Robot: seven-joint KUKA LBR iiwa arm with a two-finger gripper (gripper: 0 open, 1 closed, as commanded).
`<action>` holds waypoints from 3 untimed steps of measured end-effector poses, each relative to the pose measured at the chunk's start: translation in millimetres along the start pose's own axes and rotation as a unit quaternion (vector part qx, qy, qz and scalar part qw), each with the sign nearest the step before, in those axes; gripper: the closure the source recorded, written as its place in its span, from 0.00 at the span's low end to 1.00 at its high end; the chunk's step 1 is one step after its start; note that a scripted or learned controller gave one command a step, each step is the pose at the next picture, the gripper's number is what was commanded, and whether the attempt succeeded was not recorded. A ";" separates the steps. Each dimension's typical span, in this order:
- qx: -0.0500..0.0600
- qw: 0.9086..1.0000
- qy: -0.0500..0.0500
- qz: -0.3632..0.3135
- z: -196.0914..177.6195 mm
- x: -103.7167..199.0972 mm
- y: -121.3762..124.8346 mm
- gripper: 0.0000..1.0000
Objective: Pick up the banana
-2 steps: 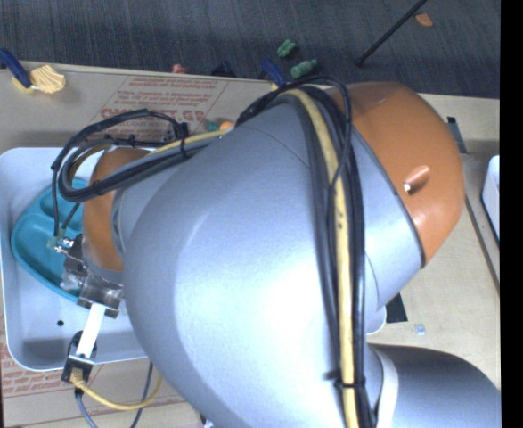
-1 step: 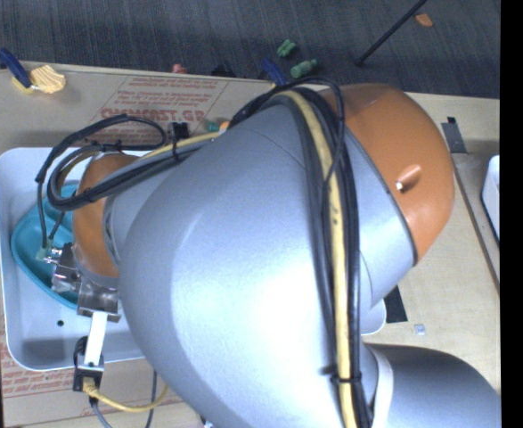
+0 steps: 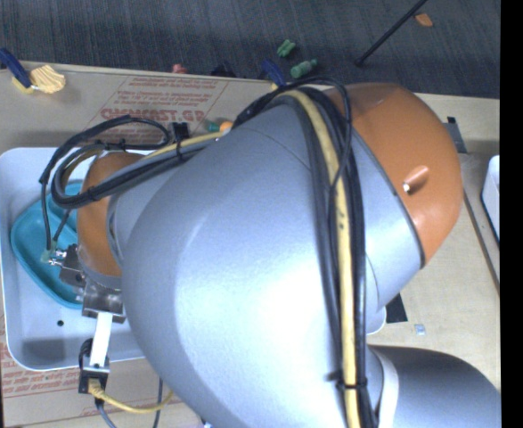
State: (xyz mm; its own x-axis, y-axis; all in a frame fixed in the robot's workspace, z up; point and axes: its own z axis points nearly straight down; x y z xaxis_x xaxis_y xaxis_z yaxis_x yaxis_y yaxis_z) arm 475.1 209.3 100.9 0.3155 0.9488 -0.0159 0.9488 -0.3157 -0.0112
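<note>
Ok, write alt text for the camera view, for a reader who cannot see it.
A large grey robot arm with an orange band and black and yellow cables reaches over the left white bin. It hides most of the bin's contents. A teal object shows at the bin's left side.

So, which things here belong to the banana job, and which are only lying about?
Job in hand:
arm
left white bin, where the arm reaches in

Lying about:
teal object in that bin
blue clamp
green clips
cardboard sheet
</note>
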 end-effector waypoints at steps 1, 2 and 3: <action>-0.001 1.000 0.001 -0.001 -0.5 1.5 0.1 0.00; -0.004 0.999 0.007 -0.041 -77.0 0.1 -0.5 0.00; -0.001 0.999 0.006 -0.044 -86.0 0.4 -1.4 1.00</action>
State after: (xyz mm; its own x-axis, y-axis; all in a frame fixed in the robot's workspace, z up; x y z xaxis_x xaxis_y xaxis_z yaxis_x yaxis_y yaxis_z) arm 475.2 211.1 186.9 0.2310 0.9729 -0.0023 0.9729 -0.2311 -0.0103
